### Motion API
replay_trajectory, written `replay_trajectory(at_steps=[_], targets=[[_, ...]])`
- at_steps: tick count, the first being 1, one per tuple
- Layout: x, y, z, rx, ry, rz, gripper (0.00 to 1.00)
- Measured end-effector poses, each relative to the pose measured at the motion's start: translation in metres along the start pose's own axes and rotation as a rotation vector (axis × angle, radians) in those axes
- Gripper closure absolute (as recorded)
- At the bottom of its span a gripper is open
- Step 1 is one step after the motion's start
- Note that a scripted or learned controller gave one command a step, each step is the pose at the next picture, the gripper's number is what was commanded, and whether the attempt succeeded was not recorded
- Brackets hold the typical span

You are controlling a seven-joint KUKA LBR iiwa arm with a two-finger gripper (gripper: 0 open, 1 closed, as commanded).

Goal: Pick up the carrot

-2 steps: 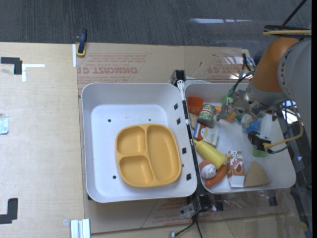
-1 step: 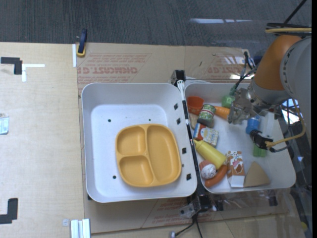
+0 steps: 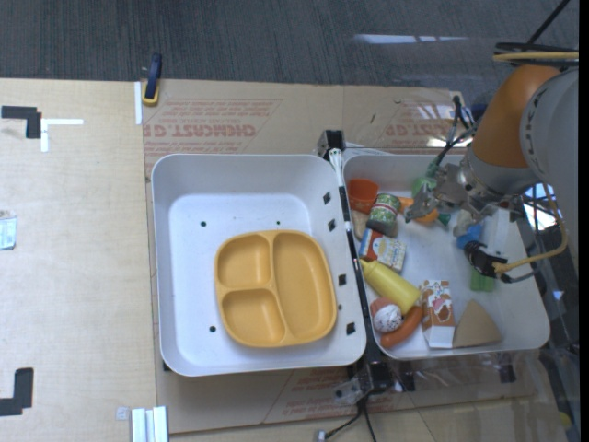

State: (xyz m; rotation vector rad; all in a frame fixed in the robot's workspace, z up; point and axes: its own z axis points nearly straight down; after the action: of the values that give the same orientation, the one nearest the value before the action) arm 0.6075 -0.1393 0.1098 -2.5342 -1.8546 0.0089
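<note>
The carrot (image 3: pixel 423 215) shows as a small orange piece with a bit of green by it, in the upper part of the right bin (image 3: pixel 515 334). My gripper (image 3: pixel 433 199) is directly over it, reaching in from the right and hiding most of it. Whether the carrot is in its grasp I cannot tell. The grey wrist and orange band rise behind it toward the upper right.
The right bin also holds an orange cup (image 3: pixel 363 193), a green-labelled can (image 3: pixel 385 212), a yellow bottle (image 3: pixel 391 284), a red sausage (image 3: pixel 402 328), a small carton (image 3: pixel 438 304) and a tan wedge (image 3: pixel 477 325). A yellow divided plate (image 3: pixel 274 288) lies in the left bin (image 3: pixel 184 247).
</note>
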Motion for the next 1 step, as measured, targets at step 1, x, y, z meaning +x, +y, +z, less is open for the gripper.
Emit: replay_trajectory(at_steps=[1], targets=[[-0.0195, 0.0501, 0.0161, 0.023, 0.027, 0.070, 0.00]])
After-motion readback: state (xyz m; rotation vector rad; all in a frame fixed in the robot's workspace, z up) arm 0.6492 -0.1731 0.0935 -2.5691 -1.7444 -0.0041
